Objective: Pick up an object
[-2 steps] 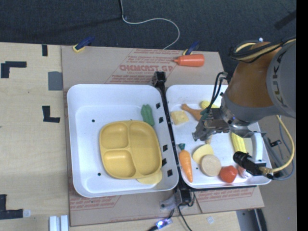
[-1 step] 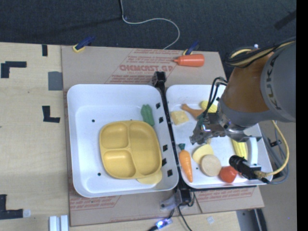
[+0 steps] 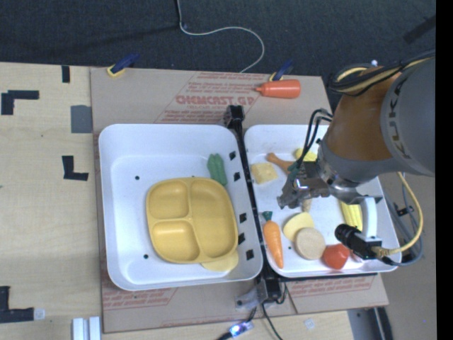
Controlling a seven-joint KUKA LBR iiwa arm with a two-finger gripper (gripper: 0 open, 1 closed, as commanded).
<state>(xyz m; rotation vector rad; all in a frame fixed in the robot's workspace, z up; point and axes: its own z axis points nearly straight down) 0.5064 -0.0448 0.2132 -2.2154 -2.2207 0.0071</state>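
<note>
White plastic makes up both shallow bins, set side by side on a sheet of cardboard (image 3: 141,94) that lies on the bench (image 3: 35,190). In the left bin (image 3: 117,190) sits a yellow divided tray (image 3: 191,218) with three compartments, slightly turned; a pale yellow piece (image 3: 221,263) peeks out from under its near right corner, and a green pepper-like toy (image 3: 216,168) lies just beyond its far right corner.

Over the right bin (image 3: 276,134) hangs the grey arm (image 3: 417,119) with its orange band (image 3: 357,126), reaching in from the right. Its jaws (image 3: 296,192) sit low over the middle of that bin, just above the toy food; whether they are wide or narrow, or gripping anything, cannot be told from this slant, since dark metal parts blur together there.

Around them lie the toys: a pale yellow wedge (image 3: 264,173) near the divider, a brown stick-like piece (image 3: 279,162) just beside it, an orange carrot (image 3: 273,241) along the near left side, a yellow half-round slice (image 3: 298,224) touching a tan round slice (image 3: 310,243), and a red tomato-like piece (image 3: 335,256) at the near right. A yellow corn-like piece (image 3: 352,212) lies partly under the arm.

Outside the bins, an orange bottle-shaped toy (image 3: 280,88) rests on the cardboard at the far edge, and a white cable (image 3: 233,34) loops over the dark floor beyond
</note>
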